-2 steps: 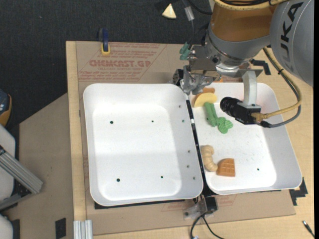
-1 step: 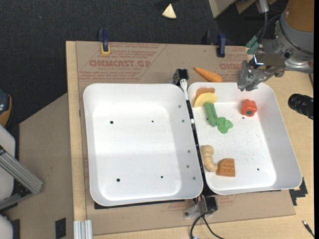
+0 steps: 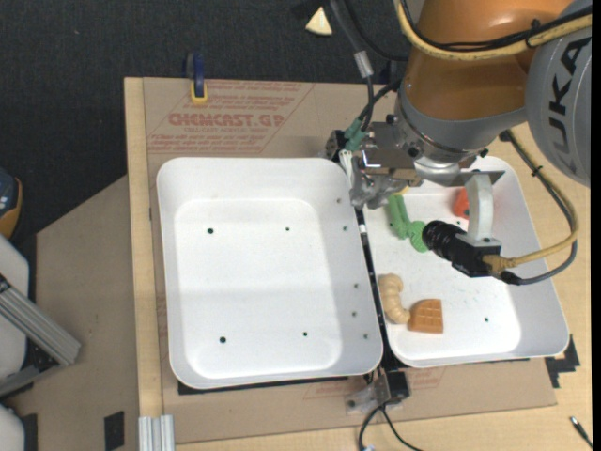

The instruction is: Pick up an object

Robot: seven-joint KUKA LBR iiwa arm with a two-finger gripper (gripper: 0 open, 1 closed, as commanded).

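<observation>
Dark carpet-like flooring surrounds a brown board counter [image 3: 141, 252] printed with red lettering near its far edge. Hand [image 3: 376, 191], one: low over the near-left corner region of the right bin, at the divide between the two bins; whether it is released or clenched cannot be told, since the wrist body above covers most of it. Green object [image 3: 404, 220], one: elongated, lying in the right bin just beside the hand, its upper end passing under the wrist hardware; contact with the hand cannot be judged. Black cylindrical fitting [image 3: 458, 248], one: attached by a pale bracket beneath the wrist, with a tan cable trailing to the right. Red-orange object [image 3: 461, 203], one: small, partly hidden behind the bracket, shape unclear. Beige knobbly object [image 3: 392, 299], one: near the left wall of the right bin, toward the viewer. Orange ridged wedge [image 3: 426, 317], one: just beside the beige piece, on its right. White bins, two: right bin [image 3: 526, 332], its far half covered by the arm; left bin [image 3: 254, 271], showing four dark dots on its floor. Arm [image 3: 470, 45], one: enters from the upper right, orange band broad and close to the camera, grey casing cut off at the edge, wrist pointing downward. Blue-and-yellow clamp [image 3: 196, 76], one: at the board's far edge.
</observation>
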